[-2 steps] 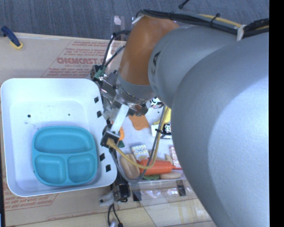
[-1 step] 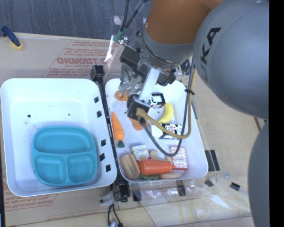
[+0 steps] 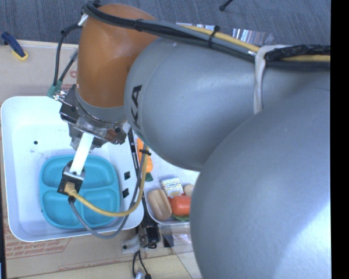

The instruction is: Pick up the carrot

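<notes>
A sliver of the orange carrot shows in the right bin, close against its left wall; the arm covers the rest of it. The gripper hangs under the orange wrist band over the left bin, above the far right part of a blue divided tray. It stands left of the carrot, across the wall between the bins. Nothing is seen held in it.
The grey arm covers most of the right bin. At that bin's near left corner lie a tan bun, a red tomato-like item and a small white packet. A blue-and-yellow clamp sits on the bench's far left.
</notes>
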Controlling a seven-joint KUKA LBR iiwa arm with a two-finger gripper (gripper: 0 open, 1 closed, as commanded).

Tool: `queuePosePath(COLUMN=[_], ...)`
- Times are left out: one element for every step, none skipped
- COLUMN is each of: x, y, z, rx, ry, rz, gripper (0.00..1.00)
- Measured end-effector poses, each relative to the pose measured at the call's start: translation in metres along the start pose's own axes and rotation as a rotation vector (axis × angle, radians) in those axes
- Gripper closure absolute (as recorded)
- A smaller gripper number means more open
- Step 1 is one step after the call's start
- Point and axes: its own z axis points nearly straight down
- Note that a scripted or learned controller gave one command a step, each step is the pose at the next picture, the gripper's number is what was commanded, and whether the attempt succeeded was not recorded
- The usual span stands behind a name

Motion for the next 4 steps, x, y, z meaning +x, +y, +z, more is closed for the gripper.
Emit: queuePosePath(x=[0.009,-0.101,-0.167,-0.107], y=[-0.005,0.021,0.059,0.067], z=[-0.025,0.004,-0.062,0.054], rx=[-0.008,-0.003,-0.009,0.002], ry=[0.006,0.002,0.010,0.002], rz=[0.326,0.490,0.295,0.586], gripper=[1.00,1.00,1.00,1.00])
